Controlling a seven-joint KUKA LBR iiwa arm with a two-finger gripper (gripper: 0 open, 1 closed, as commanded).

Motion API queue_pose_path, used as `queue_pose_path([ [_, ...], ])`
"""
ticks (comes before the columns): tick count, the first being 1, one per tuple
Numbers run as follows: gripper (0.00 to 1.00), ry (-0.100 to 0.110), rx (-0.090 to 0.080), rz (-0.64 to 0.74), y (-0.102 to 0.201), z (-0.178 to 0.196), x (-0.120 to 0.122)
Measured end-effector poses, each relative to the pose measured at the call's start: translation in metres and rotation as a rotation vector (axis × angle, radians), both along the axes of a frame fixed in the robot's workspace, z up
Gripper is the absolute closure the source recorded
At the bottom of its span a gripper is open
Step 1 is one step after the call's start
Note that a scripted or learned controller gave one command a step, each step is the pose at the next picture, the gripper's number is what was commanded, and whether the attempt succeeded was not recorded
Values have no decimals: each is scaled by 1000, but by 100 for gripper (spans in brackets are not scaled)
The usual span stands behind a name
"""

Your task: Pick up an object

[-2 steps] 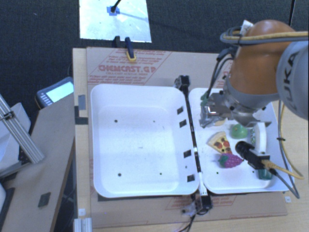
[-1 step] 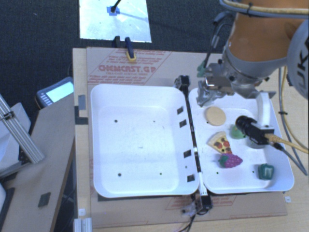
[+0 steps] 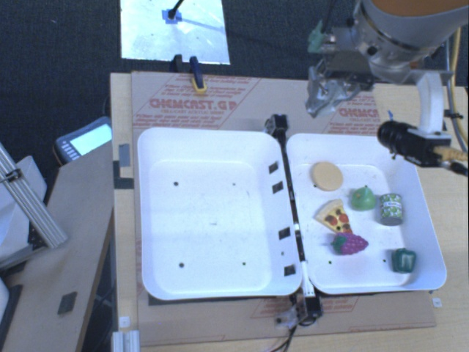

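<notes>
1. Gripper (image 3: 326,100) hangs above the bench just past the right bin's (image 3: 425,189) far edge, over its far-left corner; nothing between its fingers, cannot tell if they are apart or together.
2. Right bin holds a tan cookie (image 3: 327,175) near the far-left, pizza slice (image 3: 334,215) mid-left, green pear (image 3: 362,198) and can (image 3: 391,209) centre-right.
3. Purple grapes (image 3: 350,243) near front, green pepper (image 3: 403,259) front-right corner.
4. Left bin (image 3: 212,211) sits beside it.
</notes>
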State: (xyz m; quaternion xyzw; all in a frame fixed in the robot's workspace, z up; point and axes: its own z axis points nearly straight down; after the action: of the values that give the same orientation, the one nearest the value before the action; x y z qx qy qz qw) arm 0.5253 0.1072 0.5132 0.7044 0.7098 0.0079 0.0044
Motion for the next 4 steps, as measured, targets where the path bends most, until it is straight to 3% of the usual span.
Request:
queue_pose_path([
  [1,100,25,-6,3,78,-104,34],
  [2,100,3,2,2,130,15,62],
  [3,100,31,-10,-10,64,-318,40],
  [4,100,6,-2,-3,86,-293,137],
])
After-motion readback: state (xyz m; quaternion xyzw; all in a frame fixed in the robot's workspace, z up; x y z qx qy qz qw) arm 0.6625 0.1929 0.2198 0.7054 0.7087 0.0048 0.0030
